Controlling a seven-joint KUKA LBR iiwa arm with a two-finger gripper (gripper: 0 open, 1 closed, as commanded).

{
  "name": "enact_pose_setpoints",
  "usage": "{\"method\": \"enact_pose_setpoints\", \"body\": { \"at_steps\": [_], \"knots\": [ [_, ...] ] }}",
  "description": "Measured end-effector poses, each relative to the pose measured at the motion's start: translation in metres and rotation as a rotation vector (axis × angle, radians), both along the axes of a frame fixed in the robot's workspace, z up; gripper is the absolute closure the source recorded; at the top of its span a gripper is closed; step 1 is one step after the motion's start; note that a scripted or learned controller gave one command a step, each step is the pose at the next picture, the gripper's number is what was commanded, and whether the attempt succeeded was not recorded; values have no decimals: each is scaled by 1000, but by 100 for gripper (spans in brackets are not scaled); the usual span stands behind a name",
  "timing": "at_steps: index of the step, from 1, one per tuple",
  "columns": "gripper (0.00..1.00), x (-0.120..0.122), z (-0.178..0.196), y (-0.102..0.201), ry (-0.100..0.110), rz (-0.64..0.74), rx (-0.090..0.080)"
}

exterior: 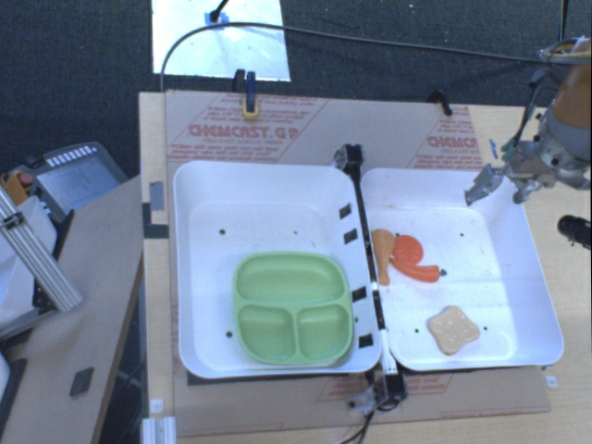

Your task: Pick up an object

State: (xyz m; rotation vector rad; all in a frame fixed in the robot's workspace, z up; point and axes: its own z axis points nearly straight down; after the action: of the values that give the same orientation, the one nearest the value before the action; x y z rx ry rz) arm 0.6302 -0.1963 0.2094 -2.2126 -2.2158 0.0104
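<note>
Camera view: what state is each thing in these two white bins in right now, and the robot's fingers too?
green divided plate: flat in the left bin.
orange toy pieces: lying clustered by the right bin's left wall.
toast slice: lying flat near the right bin's front, apart from the others.
gripper: fingers spread, holding nothing, above the right bin's far right corner.

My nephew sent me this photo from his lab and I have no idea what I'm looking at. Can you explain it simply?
This is one camera fixed above a workbench, looking down at a slant. Two shallow white trays sit side by side: the left tray holds a green divided plate; the right tray holds toy food, namely an orange carrot-like piece, a tan cone-shaped piece and a slice of toy bread. At the right edge a robot arm reaches in, ending in a pincer with its fingers apart, above the right tray's far corner. It holds nothing. Its job is to pick something up.
</note>
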Motion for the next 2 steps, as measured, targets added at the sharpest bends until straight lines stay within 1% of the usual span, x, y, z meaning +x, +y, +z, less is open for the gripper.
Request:
{"method": "enact_pose_setpoints", "body": {
  "at_steps": [1,2],
  "knots": [
    [0,2,5,1,-8,2,-2],
    [0,12,-51,-1,-6,5,-1]
  ]
}}
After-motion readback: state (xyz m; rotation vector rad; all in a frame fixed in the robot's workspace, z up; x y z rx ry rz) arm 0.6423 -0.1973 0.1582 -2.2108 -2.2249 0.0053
